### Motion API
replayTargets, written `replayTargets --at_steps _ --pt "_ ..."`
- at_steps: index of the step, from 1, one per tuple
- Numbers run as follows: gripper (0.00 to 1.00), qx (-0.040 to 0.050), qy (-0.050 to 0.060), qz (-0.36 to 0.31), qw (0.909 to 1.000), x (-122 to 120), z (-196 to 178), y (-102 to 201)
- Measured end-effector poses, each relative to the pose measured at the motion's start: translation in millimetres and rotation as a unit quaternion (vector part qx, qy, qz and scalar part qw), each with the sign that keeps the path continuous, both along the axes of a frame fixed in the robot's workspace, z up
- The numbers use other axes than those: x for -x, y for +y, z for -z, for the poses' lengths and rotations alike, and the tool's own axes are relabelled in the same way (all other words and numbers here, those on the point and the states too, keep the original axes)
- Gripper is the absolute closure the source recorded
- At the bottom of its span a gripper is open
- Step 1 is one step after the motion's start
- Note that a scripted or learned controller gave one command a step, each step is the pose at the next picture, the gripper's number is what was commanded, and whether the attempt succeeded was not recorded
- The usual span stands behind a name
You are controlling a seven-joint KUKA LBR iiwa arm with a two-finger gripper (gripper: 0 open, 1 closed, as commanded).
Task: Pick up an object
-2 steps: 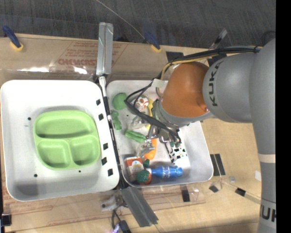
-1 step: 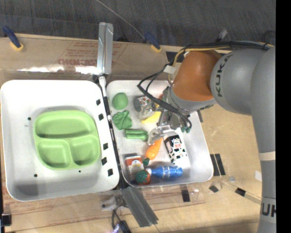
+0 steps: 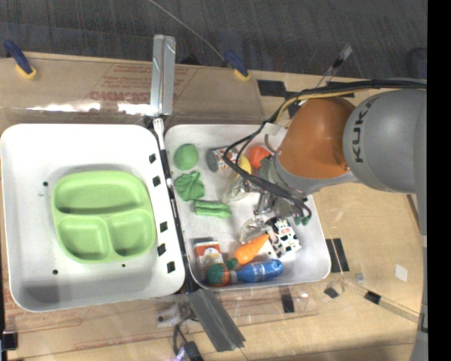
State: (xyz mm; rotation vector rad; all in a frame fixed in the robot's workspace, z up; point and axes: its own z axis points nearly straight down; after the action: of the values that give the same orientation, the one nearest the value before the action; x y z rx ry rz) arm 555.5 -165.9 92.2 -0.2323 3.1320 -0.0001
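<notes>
My gripper [image 3: 266,210] hangs low in the right bin [image 3: 320,259], under the grey wrist and orange band. Just below it lie a white block with black spots [image 3: 286,237] and an orange carrot [image 3: 251,250]. To its left are a green bean pod [image 3: 212,209], a crumpled green leaf [image 3: 188,184] and a green ball [image 3: 186,156]. An orange-red item [image 3: 255,156] peeks out beside the wrist. A blue bottle [image 3: 260,271] and a small carton [image 3: 206,251] rest along the bin's near wall. The arm hides the middle of the bin.
The left bin [image 3: 22,201] holds a green divided tray [image 3: 103,215]. A metal divider post [image 3: 163,74] rises between the two bins. Cables run across the right bin next to the wrist.
</notes>
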Motion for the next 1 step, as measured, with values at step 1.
replayTargets --at_steps 1 --pt "0.00 0.0016 0.023 0.080 0.9966 -91.5 4.1 15.5"
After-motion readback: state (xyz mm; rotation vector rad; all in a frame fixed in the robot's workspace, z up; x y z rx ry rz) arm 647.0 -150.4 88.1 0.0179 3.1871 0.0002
